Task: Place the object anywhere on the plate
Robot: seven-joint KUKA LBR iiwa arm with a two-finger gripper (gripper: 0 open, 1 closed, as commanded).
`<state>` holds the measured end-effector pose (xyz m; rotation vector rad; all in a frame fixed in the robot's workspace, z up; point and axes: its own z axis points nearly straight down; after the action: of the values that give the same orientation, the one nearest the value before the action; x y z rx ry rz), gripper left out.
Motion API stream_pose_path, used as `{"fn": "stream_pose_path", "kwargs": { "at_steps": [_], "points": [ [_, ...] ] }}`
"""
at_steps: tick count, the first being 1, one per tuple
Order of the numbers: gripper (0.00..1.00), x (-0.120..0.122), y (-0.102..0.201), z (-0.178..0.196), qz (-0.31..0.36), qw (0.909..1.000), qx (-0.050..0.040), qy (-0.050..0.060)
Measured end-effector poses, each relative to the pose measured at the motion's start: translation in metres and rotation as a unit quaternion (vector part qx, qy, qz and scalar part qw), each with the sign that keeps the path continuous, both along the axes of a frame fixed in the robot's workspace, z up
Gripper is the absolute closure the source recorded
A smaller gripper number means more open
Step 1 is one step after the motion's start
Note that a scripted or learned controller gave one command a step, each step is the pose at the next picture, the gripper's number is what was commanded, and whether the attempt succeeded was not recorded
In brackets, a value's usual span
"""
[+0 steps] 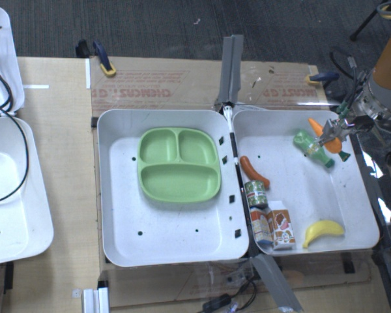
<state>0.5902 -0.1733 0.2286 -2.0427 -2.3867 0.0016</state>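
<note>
Risk for you: gripper (333, 130) sits over crowded green bottle (315, 147) and carrot (331, 137); finger state unclear, so it may snag both, missing the plate (179, 164).

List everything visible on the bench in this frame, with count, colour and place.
Shallow plastic bins: 2, white, side by side on the bench.
Divided plastic plate: 1, light green, in the left bin.
Toy sausage: 1, orange-red, right bin, near the divider.
Small tin can: 1, green label, below the sausage.
Small carton: 1, white and red, right bin's front left corner.
Toy banana: 1, yellow, right bin's front.
Plastic bottle: 1, green, right bin's far right.
Toy carrot: 1, orange, beside the bottle.
Gripper: 1, at the carrot.
</note>
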Motion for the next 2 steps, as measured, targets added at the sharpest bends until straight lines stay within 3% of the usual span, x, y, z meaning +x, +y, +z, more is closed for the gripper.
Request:
{"fn": "stream_pose_path", "kwargs": {
  "at_steps": [1, 2],
  "points": [
    [1.0, 0.048, 0.06, -0.055, 0.026, 0.9997, 0.0002, 0.001],
    [1.0, 0.055, 0.074, 0.008, 0.108, 0.9941, -0.0008, -0.001]
  ]
}}
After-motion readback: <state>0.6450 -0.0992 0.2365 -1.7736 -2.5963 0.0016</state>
